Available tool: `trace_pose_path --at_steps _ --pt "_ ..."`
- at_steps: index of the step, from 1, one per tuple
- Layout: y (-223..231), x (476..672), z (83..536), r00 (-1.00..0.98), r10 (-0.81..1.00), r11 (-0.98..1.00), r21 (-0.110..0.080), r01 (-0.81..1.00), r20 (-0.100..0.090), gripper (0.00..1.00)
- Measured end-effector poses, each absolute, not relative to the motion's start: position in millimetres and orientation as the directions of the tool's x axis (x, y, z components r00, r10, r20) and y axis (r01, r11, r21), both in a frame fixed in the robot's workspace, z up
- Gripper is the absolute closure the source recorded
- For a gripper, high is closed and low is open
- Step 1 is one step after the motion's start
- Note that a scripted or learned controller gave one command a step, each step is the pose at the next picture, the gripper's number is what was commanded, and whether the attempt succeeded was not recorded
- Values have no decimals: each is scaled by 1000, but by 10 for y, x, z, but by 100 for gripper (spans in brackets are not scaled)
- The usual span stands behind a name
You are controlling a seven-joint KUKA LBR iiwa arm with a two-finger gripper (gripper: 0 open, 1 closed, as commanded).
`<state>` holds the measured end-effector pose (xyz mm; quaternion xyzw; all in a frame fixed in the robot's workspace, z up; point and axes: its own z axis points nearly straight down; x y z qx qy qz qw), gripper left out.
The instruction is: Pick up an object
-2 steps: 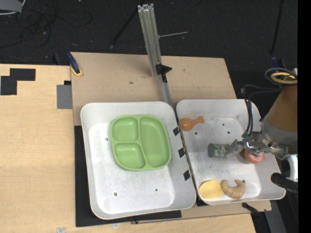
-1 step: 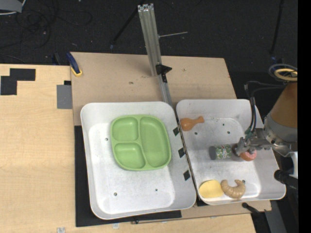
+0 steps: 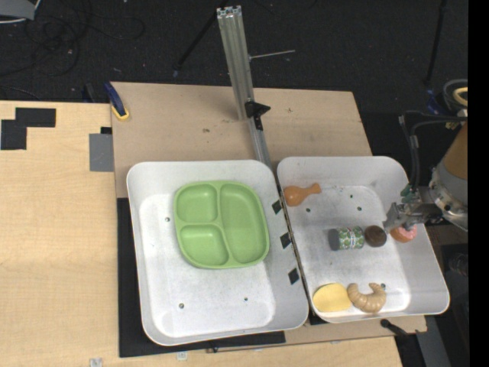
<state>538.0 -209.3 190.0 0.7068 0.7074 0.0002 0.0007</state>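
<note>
The right bin (image 3: pixel 367 168) holds several small objects. An orange pear-shaped toy (image 3: pixel 300 193) lies near its back left corner. A green can (image 3: pixel 350 238) lies on its side in the middle, with a dark brown ball (image 3: pixel 375 236) just to its right. A pink-red object (image 3: pixel 406 233) sits by the right wall. At the front lie a yellow piece (image 3: pixel 330 298) and a tan curled piece (image 3: pixel 368 297). My gripper (image 3: pixel 401 214) hangs at the right wall, directly over the pink-red object and partly covering it.
The left bin (image 3: pixel 153 297) carries a green divided plate (image 3: pixel 221 224). A metal post (image 3: pixel 241 82) rises behind the seam between the bins. Black clips (image 3: pixel 284 239) line the seam. The grey arm (image 3: pixel 451 186) enters over the right bin's edge.
</note>
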Motion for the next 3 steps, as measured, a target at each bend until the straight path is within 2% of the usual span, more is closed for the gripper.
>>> trace_pose_path --at_steps 1,3 --pt "-2100 5386 2142 -1 1000 1 1 1000 0 100" --pt "-1091 5617 1981 -2 1000 2 -4 1000 1 100"
